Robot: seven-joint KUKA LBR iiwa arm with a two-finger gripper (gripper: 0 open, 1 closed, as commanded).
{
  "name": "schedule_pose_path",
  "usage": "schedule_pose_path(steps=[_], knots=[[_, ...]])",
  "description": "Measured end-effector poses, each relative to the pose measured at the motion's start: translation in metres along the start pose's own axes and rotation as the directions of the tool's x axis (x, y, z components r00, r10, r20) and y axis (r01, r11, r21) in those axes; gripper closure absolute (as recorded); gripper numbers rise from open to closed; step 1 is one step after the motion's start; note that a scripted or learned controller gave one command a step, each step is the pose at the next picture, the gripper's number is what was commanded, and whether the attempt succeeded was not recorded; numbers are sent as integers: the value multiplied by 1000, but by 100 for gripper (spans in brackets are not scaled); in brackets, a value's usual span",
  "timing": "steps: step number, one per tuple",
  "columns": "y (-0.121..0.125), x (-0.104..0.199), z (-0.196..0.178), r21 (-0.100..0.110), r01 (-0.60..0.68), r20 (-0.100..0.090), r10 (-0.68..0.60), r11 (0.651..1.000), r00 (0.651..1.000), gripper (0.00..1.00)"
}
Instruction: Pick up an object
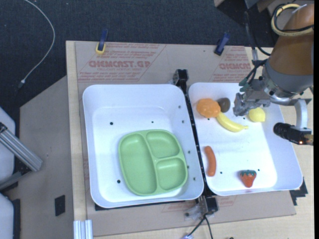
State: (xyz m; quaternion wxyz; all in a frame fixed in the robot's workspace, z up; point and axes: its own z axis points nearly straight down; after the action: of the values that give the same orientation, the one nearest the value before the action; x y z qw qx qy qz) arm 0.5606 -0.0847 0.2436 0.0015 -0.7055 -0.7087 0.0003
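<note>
In the right bin (279, 178) lie an orange fruit (208, 107), a small brown round piece (224, 103), a yellow banana (231, 124), a yellow lemon (256, 115), an orange sausage (210, 161) and a strawberry (247, 177). My gripper (242, 106) hangs over the bin's far part, between the brown piece and the lemon, just above the banana's far end. The wrist hides its fingertips.
The left bin (99, 108) holds a green divided plate (152, 161). A black clamp (181, 76) sits between the bins at the far side. Blue clips (222, 44) hold the cardboard base. The arm's black fitting (291, 132) reaches over the right bin's right edge.
</note>
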Motion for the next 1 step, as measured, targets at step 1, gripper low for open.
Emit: schedule_pose_path(steps=[1], knots=[[5,56,-3,-3,-3,0,3,1000,1000,100]])
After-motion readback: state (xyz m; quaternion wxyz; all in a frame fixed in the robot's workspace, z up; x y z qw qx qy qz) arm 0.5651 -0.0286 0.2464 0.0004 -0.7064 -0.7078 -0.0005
